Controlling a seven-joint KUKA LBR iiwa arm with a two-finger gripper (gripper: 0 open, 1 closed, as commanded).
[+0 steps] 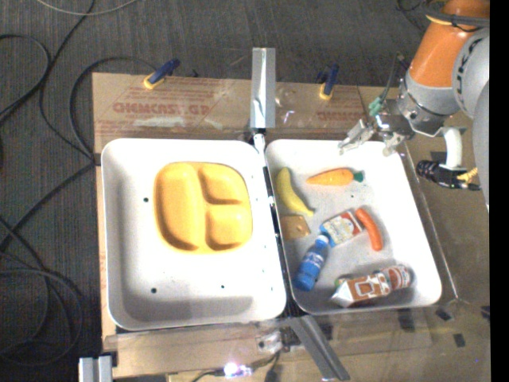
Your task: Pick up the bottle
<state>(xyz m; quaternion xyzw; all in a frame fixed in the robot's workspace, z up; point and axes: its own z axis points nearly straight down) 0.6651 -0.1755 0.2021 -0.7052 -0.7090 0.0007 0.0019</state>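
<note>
A blue bottle point(311, 263) with a white label lies on its side in the right bin point(420, 213), near the bin's middle front, cap end toward the back. My gripper point(371, 138) hangs over the bin's far rim, well behind and to the right of the bottle. Its two fingers are spread apart with nothing between them.
In the right bin lie a banana point(289, 192), a carrot point(334, 177), a brown cracker point(296, 227), a small carton point(342, 229), a red sausage point(371, 228) and a red-and-white carton-like pack point(374, 285). The left bin point(127, 293) holds a yellow divided tray point(203, 206).
</note>
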